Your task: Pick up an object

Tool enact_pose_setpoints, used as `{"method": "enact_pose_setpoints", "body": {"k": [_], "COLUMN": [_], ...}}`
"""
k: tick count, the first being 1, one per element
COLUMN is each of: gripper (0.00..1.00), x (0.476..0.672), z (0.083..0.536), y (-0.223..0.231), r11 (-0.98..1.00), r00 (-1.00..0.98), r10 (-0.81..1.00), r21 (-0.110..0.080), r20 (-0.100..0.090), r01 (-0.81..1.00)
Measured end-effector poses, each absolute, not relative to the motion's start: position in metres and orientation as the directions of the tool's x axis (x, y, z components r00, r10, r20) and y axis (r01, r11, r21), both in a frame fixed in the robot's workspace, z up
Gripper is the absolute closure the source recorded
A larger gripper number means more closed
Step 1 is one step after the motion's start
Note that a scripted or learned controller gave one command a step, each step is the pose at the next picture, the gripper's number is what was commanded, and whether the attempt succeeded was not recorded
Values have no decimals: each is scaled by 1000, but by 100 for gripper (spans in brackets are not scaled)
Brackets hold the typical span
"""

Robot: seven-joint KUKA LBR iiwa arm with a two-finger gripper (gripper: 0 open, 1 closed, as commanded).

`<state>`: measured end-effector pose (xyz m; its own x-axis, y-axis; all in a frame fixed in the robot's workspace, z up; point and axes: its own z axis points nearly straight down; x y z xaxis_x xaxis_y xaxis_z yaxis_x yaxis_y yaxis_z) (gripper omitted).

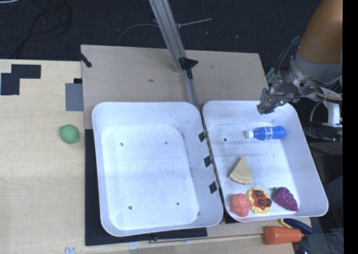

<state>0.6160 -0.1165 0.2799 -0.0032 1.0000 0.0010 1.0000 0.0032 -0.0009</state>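
Observation:
The right bin (224, 118) holds a blue bottle (267, 132) lying on its side, a tan wedge (241, 172), a pink lumpy piece (240, 205), a red and yellow piece (259, 200) and purple grapes (285, 197). My gripper (267, 105) hangs over the far right corner of that bin, a little above and behind the bottle. Nothing shows between its fingers.
The left bin (106, 118) sits beside the right one. A green ball (70, 133) lies on the bench to the left. An orange object (282, 234) rests below the right bin's front edge. A metal rail (173, 43) slants down between the bins.

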Motion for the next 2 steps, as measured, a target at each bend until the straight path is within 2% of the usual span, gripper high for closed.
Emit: {"method": "enact_pose_setpoints", "body": {"k": [1, 2], "gripper": [100, 100], "x": [615, 606], "z": [262, 259], "y": [-62, -3], "r11": [4, 4], "r00": [-4, -4], "r10": [1000, 1000], "r21": [-2, -1], "r20": [1, 1], "r01": [1000, 1000]}}
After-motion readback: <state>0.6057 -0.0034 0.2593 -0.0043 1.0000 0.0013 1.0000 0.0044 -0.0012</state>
